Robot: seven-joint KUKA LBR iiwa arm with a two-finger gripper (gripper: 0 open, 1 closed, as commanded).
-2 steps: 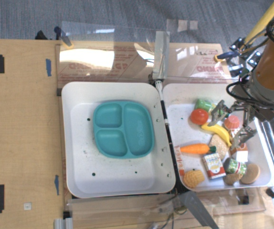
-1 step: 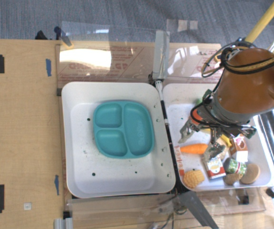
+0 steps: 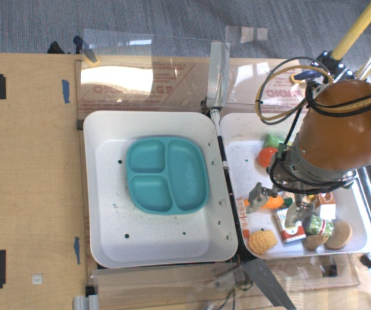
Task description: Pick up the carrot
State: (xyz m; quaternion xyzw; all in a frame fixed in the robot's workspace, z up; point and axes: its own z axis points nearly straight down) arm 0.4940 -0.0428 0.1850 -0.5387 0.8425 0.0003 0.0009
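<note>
You're right over the carrot in the right bin, gripper down, finger state I can't tell — next, I'd judge, confirm a squeeze before lifting.

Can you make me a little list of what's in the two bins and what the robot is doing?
left bin: teal plate with three sections
right bin: carrot, tomato, waffle, more toy food
arm: over the right bin
pincer: down at the carrot
carrot lifted: cannot tell
</note>
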